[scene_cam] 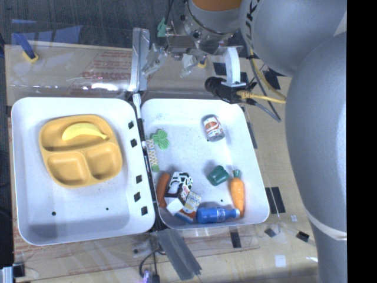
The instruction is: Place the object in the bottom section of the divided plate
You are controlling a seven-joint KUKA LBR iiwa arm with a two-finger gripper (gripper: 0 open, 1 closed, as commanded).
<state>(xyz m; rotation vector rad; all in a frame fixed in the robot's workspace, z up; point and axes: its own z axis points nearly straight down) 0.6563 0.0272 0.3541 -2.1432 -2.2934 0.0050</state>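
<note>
The pincer (177, 61) hangs at the top centre of the frame, above the far rim where the two bins meet, under the arm's orange band; whether it stands wide or narrow cannot be told, and nothing is seen between its tips. Just below it, the right bin (250, 152) fills the centre of the frame and holds the loose things: a small can (213, 128) toward its upper middle, a green leafy piece (159, 139) by its left wall, a dark green block (217, 174) beside a carrot (236, 193) at lower right, and along the near edge a blue bottle (215, 215), a black-and-white carton (179, 188) and a reddish sausage-like piece (163, 187). The left bin (29, 217) occupies the left of the frame on the tabletop (277, 258). In its upper half sits the yellow divided plate (80, 151), and a yellow banana (84, 132) lies in the plate's top section, while the two lower sections hold nothing.
</note>
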